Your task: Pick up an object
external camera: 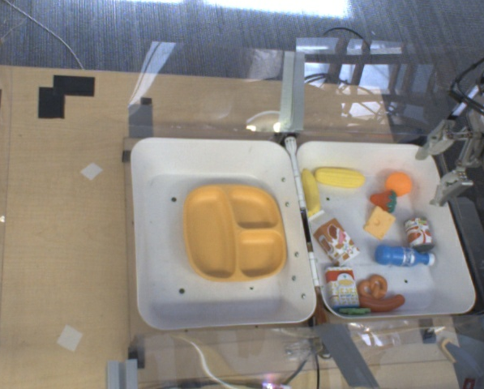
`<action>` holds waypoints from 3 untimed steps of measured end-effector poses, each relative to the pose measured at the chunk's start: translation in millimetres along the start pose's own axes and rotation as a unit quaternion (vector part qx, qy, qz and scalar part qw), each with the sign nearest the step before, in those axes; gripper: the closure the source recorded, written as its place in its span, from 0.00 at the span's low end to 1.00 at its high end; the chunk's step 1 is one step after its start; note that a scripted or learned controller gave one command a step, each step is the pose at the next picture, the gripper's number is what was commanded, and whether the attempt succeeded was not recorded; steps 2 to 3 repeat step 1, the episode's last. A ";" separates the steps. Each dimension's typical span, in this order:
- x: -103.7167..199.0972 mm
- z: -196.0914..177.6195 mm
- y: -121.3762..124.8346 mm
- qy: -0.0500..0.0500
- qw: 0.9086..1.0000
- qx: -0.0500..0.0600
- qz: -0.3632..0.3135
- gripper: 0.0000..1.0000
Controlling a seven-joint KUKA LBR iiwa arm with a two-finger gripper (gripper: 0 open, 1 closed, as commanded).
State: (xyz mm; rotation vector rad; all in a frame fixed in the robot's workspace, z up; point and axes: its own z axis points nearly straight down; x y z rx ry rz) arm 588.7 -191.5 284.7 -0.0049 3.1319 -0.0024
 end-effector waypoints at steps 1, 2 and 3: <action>32.8 -1.1 -13.5 0.000 0.997 0.000 0.072 0.00; 32.8 -1.1 -13.5 0.000 0.997 0.000 0.072 0.00; 32.8 -1.1 -13.5 0.000 0.997 0.000 0.072 0.00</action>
